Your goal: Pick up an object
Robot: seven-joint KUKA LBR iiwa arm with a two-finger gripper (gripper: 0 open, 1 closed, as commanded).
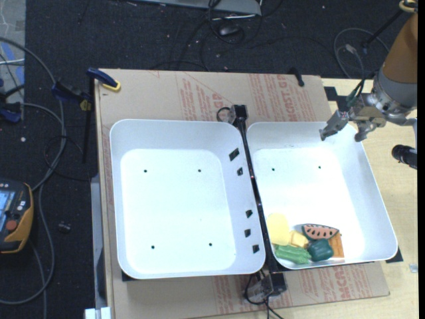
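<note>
Toys lie well apart from gripper, toward near rim of right bin, clustered in its near corner. Gripper hangs above bin's far right edge, fingers spread apart, nothing between them. Bare white floor lies between gripper and toys. Cluster touches near wall; divider close on its left. Pieces: yellow lump, green pod, watermelon slice, teal block, orange piece.

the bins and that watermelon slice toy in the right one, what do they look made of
Bins: seemingly moulded plastic, white, smooth, with rounded corners and rims. Watermelon slice: likely plastic or rubber toy food, with flat painted colour, though too small to tell. Board beneath: apparently printed cardboard, tan and matte.
</note>
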